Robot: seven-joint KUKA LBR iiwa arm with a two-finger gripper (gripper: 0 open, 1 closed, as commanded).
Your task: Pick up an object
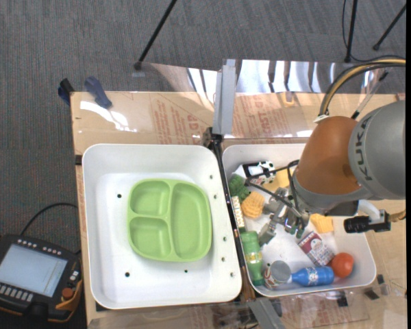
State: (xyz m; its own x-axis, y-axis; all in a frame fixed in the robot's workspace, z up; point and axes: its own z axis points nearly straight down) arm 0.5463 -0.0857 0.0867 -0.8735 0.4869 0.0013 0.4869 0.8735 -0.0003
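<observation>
The arm [359, 160] comes in from the right and bends down over the right bin [367, 274], its orange band sitting above the wrist. The gripper [277, 219] hangs low in the middle of that bin with its metal fingers spread apart and nothing between them. Around it lies a scatter of small things: a yellow corn-like piece [253, 205] just to its left, a green bottle [251, 247] along the left wall on the near side, a red and white packet [316, 247] to its right, a blue bottle [312, 277] lying along the near wall with a small can [279, 272] at its left end and a red ball [342, 264] at its right. A black and white toy [259, 169] sits toward the far side. In the left bin [103, 204] a green divided plate [169, 219] lies flat in the middle, well apart from the gripper.
</observation>
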